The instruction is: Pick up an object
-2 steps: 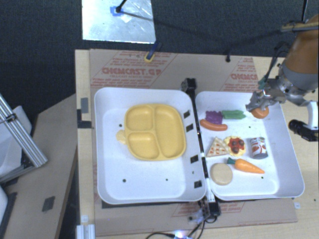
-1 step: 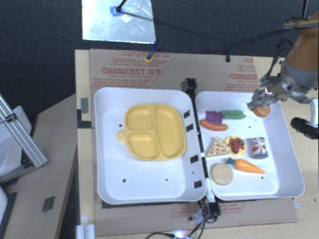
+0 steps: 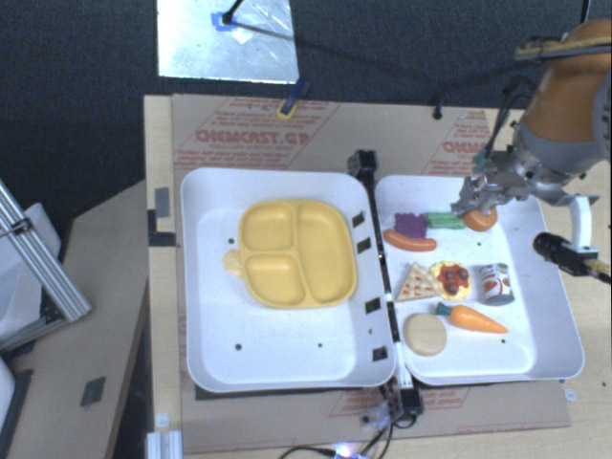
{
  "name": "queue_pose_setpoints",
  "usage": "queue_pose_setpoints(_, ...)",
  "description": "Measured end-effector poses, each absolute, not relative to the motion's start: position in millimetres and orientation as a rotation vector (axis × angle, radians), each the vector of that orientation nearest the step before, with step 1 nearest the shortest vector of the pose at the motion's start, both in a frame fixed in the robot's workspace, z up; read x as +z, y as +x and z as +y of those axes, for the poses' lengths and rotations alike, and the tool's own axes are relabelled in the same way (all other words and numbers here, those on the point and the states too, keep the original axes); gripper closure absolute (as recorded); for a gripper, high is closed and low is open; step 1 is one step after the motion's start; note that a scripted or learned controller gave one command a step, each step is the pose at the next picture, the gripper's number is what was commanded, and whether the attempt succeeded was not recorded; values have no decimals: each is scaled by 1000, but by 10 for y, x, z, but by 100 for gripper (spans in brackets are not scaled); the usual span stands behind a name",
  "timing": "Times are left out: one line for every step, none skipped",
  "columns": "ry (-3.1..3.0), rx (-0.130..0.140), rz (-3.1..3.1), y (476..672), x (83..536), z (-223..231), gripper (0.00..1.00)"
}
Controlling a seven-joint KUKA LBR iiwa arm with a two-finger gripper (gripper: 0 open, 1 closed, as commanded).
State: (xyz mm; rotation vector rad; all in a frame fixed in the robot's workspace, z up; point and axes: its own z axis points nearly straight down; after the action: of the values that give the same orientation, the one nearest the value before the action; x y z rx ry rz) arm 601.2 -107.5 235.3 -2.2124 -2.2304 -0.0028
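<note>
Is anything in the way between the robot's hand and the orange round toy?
Nothing visible is in the way. The hand is right over the orange round toy at the back of the right bin. A green piece lies just beside it, toward the purple toy.

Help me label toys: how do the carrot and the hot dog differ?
The carrot is orange with a green stub and tapers to a point; the hot dog is red-orange, rounded at both ends. The carrot lies near the right bin's front, the hot dog further back beside a purple toy. Both lie flat.
</note>
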Motion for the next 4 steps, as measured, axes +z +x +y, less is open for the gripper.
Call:
queue_pose_setpoints(-2210,-1,-2229,5808,2235,-525,100)
queue_pose_setpoints(-2210,-2,-2230,5600,2343,-24,100)
queue_pose_setpoints(-2208,-3,-2231,5381,2379,535,100)
queue_pose_setpoints(-2210,-2,-2230,5264,2314,1012,100)
